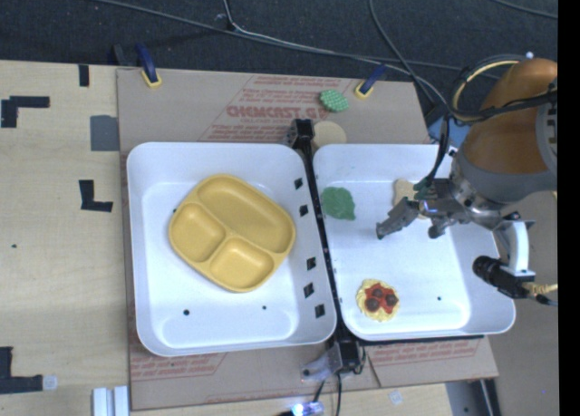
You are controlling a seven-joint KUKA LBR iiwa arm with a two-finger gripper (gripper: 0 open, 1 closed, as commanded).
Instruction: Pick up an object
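Observation:
In the right bin point(453, 305) lie a green leaf-shaped piece point(339, 203), a small round pizza-like toy with red toppings point(378, 300), and a tan piece point(402, 189) partly hidden behind the arm's wrist. My gripper point(415, 226) hangs over the middle of this bin, right of the green piece and just below the tan one. Its two dark fingers point(393, 223) are spread apart, so it is open, and nothing sits between them. The pizza toy lies nearer the front edge, apart from the gripper.
The left bin point(145, 251) holds a yellow divided plate point(232, 231). Behind the bins, on the cardboard, rest a small green textured piece point(333, 100) and a beige round piece point(332, 131). Cables run across the dark floor at the back.

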